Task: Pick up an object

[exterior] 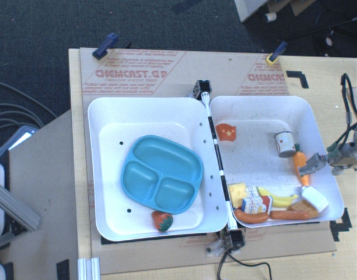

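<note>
One glossy three-compartment blue plate (161, 173), possibly plastic; rounded strawberry (162, 221) beside.

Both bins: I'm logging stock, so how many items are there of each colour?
Blue: 1, plate
Red or orange: 5, strawberry, red piece, carrot, sausage, orange strip
Yellow: 2, cheese, banana
Grey or white: 2, can, white block
Mixed: 1, carton
Total: 11

Toy carrot (299, 163) lies upright in the right bin (257, 107), beside a grey can (283, 143).
</note>
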